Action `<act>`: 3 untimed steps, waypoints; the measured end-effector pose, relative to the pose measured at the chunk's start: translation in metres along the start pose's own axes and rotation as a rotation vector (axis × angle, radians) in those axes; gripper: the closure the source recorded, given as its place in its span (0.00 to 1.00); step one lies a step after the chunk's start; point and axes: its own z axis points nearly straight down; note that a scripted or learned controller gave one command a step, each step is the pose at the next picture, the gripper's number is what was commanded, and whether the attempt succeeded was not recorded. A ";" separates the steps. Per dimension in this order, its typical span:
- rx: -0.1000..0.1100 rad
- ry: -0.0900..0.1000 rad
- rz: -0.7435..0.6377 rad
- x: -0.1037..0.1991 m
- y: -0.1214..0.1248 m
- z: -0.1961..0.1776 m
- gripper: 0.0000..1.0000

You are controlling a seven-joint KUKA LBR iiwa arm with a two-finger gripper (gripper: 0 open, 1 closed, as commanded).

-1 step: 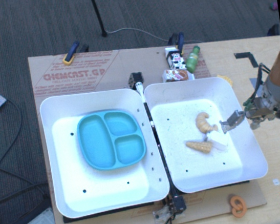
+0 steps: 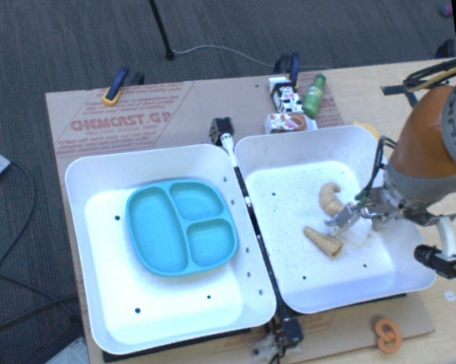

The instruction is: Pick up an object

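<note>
In the right bin (image 2: 302, 293) lie a tan curved croissant-shaped piece (image 2: 329, 197) and a tan cone-shaped piece (image 2: 324, 241). My gripper (image 2: 346, 217) hangs low in this bin between the two, just below the croissant piece and up and to the right of the cone. A pale, partly see-through thing (image 2: 358, 236) lies right under the gripper. The grey arm with its orange band (image 2: 425, 145) comes in over the bin's right wall.
The left bin (image 2: 121, 318) holds a light blue divided plate (image 2: 182, 226). A green bottle (image 2: 314, 96) and a small printed box (image 2: 287, 110) sit behind the right bin. An orange ring (image 2: 387, 333) lies on the board in front.
</note>
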 end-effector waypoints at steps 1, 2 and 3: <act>-0.008 -0.005 0.001 0.048 0.003 0.007 0.00; -0.011 -0.007 0.002 0.047 0.004 -0.004 1.00; -0.001 -0.001 0.000 0.050 0.075 -0.027 1.00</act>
